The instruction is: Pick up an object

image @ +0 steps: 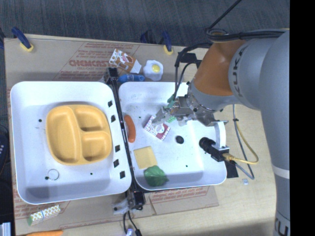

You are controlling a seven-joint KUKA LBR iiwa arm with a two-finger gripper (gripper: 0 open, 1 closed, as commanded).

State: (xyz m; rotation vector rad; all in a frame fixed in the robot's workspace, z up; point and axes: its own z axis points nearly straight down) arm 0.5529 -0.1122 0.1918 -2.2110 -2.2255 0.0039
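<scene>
My gripper hangs low in the right bin, at the upper edge of a red and white packet that lies on the bin floor. An orange sausage rests against the bin's left wall. A yellow cheese slice lies below the packet, and a green leafy piece sits at the front edge. A small black disc is just right of the packet. The grey arm with its orange band covers the bin's right back part.
The left bin holds a yellow divided tray. Behind the bins lie a snack packet, a blue item and a white and yellow piece. A wrapper lies at the front left.
</scene>
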